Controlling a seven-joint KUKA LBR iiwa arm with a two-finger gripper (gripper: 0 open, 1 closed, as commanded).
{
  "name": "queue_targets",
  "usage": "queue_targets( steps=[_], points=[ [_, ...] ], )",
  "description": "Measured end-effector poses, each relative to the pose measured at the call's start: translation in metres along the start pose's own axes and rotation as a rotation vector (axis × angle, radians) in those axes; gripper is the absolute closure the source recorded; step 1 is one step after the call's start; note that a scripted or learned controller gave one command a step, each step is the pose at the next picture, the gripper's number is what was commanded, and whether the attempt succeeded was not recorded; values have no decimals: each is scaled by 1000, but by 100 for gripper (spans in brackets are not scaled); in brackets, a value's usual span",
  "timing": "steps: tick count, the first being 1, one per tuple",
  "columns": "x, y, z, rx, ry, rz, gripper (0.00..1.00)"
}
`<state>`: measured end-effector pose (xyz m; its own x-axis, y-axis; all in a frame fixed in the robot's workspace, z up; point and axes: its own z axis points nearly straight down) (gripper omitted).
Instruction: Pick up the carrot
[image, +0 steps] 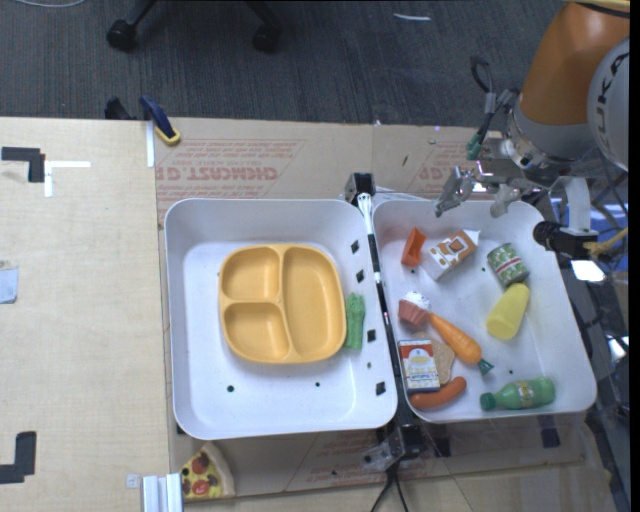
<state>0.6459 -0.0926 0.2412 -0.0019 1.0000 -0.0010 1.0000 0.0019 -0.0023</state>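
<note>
Left bin (200, 400) holds a yellow divided plate (283, 302) with a green piece (355, 321) just off its 3 o'clock edge. Right bin (570, 330) is crowded. The carrot (457, 339) lies near the bin's centre, slightly toward 7 o'clock, slanted with its green tip pointing to 5 o'clock.

Risks — the carrot's upper end touches a small pink-and-white item (412, 311) at its 10 o'clock, and a toast-print card (421, 364) sits just beside it at 7 o'clock, with a sausage (438, 394) below. A descent slightly off would likely clip a neighbour or grab two things. The carrot is tapered and slanted, so a grasp not squared across its body could squeeze it out sideways. Yellow bottle (508, 311) at 3 o'clock is well apart, less of a worry.

Arm pose — the grey arm with orange band enters from 1 o'clock; the gripper (478, 192) hangs above the right bin's 12 o'clock rim, well apart from the carrot, fingers splayed wide with nothing between them. It needs to travel toward 6 o'clock and drop.
</note>
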Motion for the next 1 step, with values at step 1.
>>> queue_targets(
  steps=[1],
  points=[
    [-8, -35, 118, -2, 0, -234, 0]
  ],
)
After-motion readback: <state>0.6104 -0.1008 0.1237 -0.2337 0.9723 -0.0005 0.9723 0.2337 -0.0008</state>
